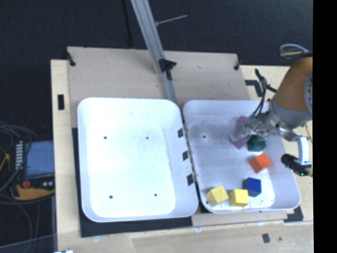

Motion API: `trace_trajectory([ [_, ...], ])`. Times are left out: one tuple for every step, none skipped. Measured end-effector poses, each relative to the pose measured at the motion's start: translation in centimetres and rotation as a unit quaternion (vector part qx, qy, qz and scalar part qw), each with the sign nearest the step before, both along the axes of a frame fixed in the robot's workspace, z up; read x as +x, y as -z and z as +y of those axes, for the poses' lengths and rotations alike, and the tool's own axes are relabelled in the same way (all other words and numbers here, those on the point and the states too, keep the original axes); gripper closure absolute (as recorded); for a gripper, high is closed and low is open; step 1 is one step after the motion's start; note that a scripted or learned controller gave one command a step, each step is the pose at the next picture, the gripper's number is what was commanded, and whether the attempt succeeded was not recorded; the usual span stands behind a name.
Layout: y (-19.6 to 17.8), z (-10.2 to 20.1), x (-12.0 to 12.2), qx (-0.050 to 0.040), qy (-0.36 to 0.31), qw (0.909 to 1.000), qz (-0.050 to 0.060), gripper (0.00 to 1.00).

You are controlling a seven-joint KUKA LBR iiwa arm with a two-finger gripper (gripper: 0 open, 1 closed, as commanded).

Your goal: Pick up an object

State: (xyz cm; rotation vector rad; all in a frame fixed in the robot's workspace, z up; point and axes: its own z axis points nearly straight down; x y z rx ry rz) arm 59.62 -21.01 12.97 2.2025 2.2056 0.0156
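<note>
My gripper [249, 132] hangs low over the upper right part of the right bin [210, 125], with the arm's orange band [293, 88] behind it. A mauve object [241, 132] lies right at the gripper's left side, touching or partly under it. Just below the gripper sits a green block [256, 144], partly covered. An orange cube [260, 163] lies further toward the front. Near the front wall are a blue cube [253, 186] and two yellow cubes [217, 195] [239, 197].
The left bin [129, 157] stands beside the right one. A slanted metal pole [150, 33] rises from the back between the bins. A cable and a white fitting [303, 154] hang off the arm at the right bin's right rim.
</note>
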Motion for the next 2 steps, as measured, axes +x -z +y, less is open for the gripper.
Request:
trace_trajectory([
  [-1.0, -0.2, 0.1, -0.0016, 0.001, 1.0, -0.002, 1.0],
  [-6.9, -0.3, 1.2, 0.0034, -0.001, 1.0, 0.008, 1.0],
])
